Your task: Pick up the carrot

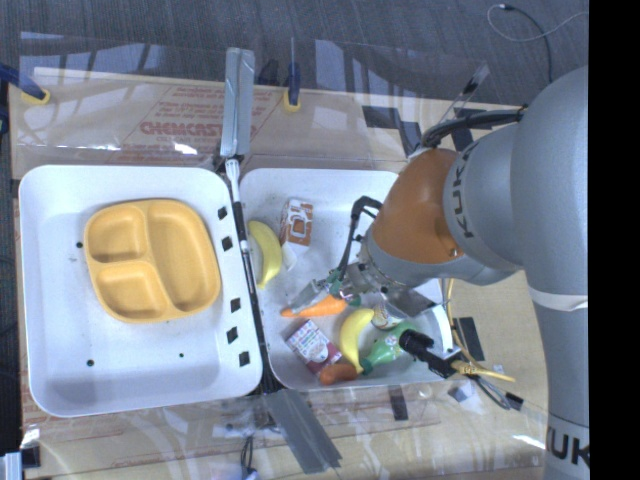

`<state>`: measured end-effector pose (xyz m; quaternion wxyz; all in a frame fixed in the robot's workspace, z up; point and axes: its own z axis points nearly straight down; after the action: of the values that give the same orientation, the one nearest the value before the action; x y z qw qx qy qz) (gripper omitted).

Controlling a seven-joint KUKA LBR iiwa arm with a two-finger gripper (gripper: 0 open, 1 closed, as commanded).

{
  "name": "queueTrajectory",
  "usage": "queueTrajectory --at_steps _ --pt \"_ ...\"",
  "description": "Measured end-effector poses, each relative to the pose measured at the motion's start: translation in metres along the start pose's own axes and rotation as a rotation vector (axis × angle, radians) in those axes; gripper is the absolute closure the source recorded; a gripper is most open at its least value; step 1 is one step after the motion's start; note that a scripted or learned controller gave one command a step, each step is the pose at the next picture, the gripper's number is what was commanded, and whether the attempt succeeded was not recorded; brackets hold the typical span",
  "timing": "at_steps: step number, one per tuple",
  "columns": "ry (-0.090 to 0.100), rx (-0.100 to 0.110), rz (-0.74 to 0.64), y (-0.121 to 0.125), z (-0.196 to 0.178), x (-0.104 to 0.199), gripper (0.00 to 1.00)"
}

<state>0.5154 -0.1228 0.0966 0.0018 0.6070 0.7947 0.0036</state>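
Evidently aiming to grasp, the two-finger gripper (345,286), its opening impossible to judge, hangs just beside the small orange carrot (315,309).

Two bins side by side across the middle of the frame. In the left bin (50,368), a divided tray (150,258), toward its upper part. In the right bin (330,180), a banana (265,251) by the left wall, a small carton (297,221) just to its upper right. Lower centre: carrot (315,309), with a second banana (354,336) right of it and a packet (307,341) below it. Arm (470,208) over the bin's right half.
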Motion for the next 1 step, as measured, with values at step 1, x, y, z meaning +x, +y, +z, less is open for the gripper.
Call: queueTrajectory --at_steps 1 --pt "-0.002 0.007 -0.169 0.0122 -0.0923 0.0118 0.00"
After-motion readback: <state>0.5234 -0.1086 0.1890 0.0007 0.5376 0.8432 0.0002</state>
